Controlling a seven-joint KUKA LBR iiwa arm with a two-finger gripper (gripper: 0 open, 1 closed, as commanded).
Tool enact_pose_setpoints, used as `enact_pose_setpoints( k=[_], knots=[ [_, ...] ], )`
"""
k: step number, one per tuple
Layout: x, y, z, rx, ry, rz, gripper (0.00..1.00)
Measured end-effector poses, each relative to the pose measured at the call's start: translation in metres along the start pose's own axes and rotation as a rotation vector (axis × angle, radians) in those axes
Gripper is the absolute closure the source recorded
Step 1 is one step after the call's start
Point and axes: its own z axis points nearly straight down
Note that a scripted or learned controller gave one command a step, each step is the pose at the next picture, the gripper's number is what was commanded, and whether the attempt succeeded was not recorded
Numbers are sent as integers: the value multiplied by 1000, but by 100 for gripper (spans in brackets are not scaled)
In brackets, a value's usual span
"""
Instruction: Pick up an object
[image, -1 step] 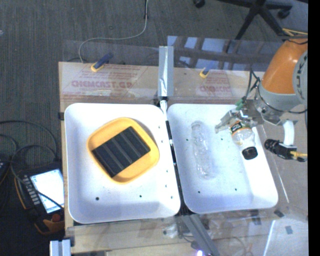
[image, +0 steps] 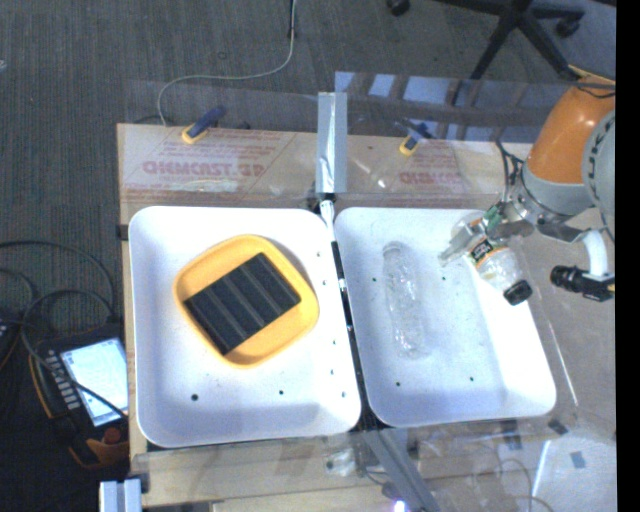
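Over the right bin's (image: 520, 385) far corner, pincer (image: 478, 240) above clear bottle (image: 403, 300)

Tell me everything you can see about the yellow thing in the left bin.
The yellow object is a rounded, squarish dish-like piece with soft corners, plastic by its look. Its top carries a dark ribbed rectangular panel with several parallel ridges, turned at a slant to the bin's sides. It lies flat on the floor of the left bin, roughly central and a little toward the far side, clear of the walls. Nothing else touches it; the gripper is over the right bin.
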Motion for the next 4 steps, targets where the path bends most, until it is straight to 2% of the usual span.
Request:
enact_pose_setpoints(
  k=[1, 2, 3, 4],
  knots=[
    [4, 22, 48, 6, 17, -28, 0],
    [4, 23, 39, 7, 14, -30, 100],
    [47, 38, -41, -2, 3, 186, 100],
    [36, 34, -92, 0, 2, 383, 100]
  ],
)
